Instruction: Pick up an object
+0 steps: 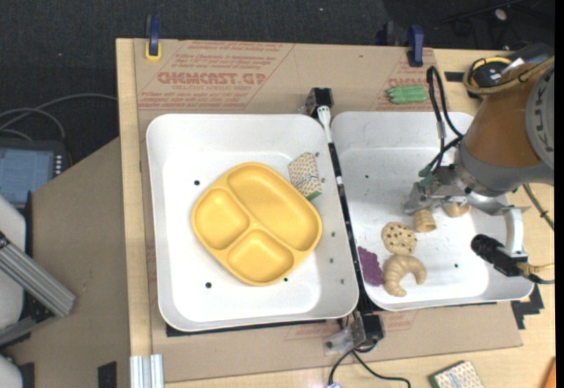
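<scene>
A: Two white bins sit side by side; what does the left bin [172, 201] hold?

B: A yellow divided plate [256, 223], with a small patterned object [305, 171] at its far right edge.

A: And the right bin [379, 148]?

B: A cookie [399, 238], a croissant [404, 272] near it, a purple piece [370, 264] on their left, and a small tan object [426, 220]. The gripper [432, 201] is low, just above that tan object.

A: Are the jaws apart?

B: I cannot tell; the wrist hides them.

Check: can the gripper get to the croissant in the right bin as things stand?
Probably yes. The croissant lies uncovered just below the gripper in the right bin; only a cookie touches its upper edge and might get nudged.
</scene>
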Robot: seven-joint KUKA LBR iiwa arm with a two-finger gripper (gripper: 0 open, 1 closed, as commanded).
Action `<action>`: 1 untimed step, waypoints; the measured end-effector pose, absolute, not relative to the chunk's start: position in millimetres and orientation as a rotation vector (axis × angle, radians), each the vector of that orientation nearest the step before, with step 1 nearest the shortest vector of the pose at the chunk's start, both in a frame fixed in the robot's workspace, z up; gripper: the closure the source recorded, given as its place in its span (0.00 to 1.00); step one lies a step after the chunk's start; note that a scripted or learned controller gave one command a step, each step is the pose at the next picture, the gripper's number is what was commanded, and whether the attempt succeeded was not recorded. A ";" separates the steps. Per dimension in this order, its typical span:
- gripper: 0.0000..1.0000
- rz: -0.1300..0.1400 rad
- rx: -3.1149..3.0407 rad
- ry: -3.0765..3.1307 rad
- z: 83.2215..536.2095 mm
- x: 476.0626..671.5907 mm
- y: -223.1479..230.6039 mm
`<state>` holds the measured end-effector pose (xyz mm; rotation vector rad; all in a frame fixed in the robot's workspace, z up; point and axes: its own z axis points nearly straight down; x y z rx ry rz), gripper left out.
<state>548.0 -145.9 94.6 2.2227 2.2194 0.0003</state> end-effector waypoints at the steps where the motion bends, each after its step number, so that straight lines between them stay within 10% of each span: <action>1: 1.00 0.002 2.217 2.224 84.1 566.0 -90.8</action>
